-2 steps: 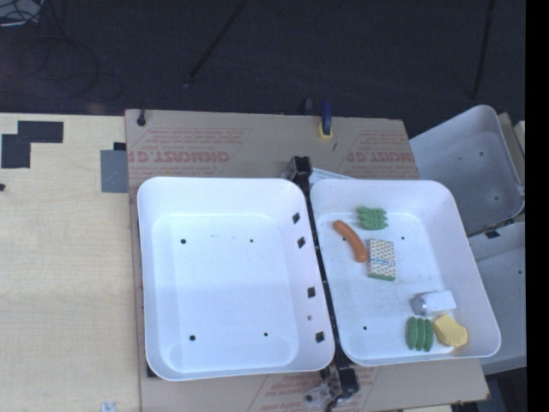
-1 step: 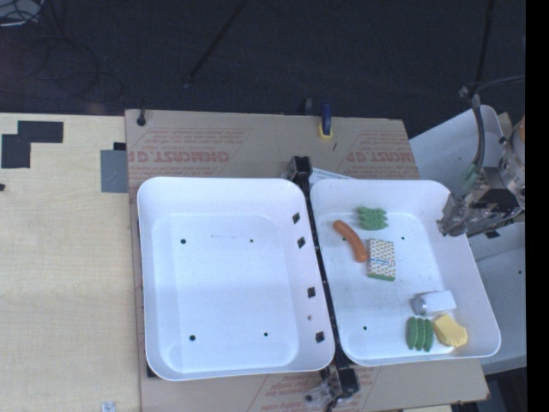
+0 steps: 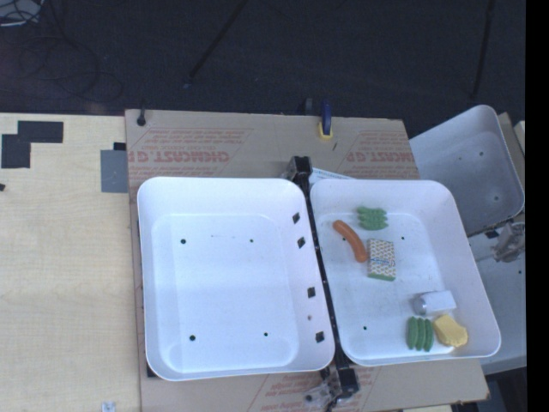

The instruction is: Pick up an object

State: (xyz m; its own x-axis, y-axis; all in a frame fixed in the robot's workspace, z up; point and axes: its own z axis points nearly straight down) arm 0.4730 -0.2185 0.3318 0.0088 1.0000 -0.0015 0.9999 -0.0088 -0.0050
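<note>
As things lie in camera view: 6 small items, all in right bin (image 3: 470, 256); none lifted.
Likely target: orange sausage (image 3: 350, 240), mid-bin, just left of patterned block (image 3: 382, 258).
Approach: come straight down, close across its narrow width, stay clear of the block.
Gripper state: cannot tell.
Target vs gripper: relation cannot be told; arm enters from right.

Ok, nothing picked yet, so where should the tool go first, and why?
Probably bring it over the right bin and down toward the orange sausage-shaped piece. All the objects lie in that bin, and this one seems to lie clear of the green piece and the patterned block, away from the walls.
</note>
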